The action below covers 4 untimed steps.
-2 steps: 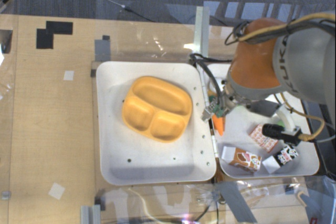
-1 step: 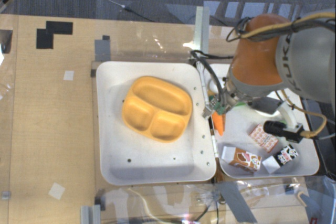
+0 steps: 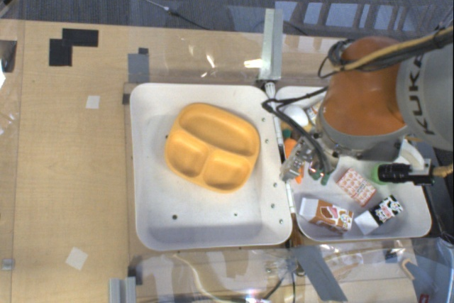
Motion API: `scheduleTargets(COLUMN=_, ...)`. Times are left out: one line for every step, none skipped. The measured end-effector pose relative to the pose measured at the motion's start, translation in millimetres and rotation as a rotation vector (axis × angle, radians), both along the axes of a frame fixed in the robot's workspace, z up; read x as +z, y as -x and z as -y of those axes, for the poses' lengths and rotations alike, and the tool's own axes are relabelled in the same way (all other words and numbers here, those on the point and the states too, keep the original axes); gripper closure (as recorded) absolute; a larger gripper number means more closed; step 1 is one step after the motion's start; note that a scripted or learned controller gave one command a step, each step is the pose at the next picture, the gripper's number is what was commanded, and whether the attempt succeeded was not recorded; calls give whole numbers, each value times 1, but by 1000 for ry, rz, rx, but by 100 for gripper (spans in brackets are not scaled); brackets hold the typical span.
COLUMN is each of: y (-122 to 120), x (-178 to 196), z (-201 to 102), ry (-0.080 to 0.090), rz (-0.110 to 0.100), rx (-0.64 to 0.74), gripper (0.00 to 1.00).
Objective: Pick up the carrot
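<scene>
Right bin [image 3: 418, 223], carrot [image 3: 296, 168] at end effector [image 3: 306, 161]

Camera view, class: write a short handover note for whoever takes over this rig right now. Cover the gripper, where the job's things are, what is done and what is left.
Gripper: low in the right bin, at its left side beside the wall shared with the left bin; the view does not settle open or shut.
Carrot: something orange shows at the gripper, too small and hidden to call it the carrot.
Also in the right bin: a brown carton, a pink packet, a black-and-white box.
Left bin: yellow tray.
Done: arm is down in the right bin.
Left: confirm a grasp, then lift.
</scene>
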<state>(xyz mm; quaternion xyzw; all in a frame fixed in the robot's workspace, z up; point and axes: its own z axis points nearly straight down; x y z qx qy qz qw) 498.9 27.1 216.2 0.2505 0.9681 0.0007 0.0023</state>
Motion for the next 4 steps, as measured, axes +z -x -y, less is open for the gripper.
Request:
scheduleTargets(y=10, x=31, z=-29, ry=1, rz=5, rx=338, gripper=100)
scheduleTargets(y=8, x=43, z=-30, ry=1, rz=12, rx=341, gripper=100)
scheduleTargets(y=12, x=-18, z=-9, ry=2, rz=-2, rx=507, gripper=100)
scheduleTargets(y=-5, x=-31, z=-54, ry=1, rz=3, rx=571, gripper=100)
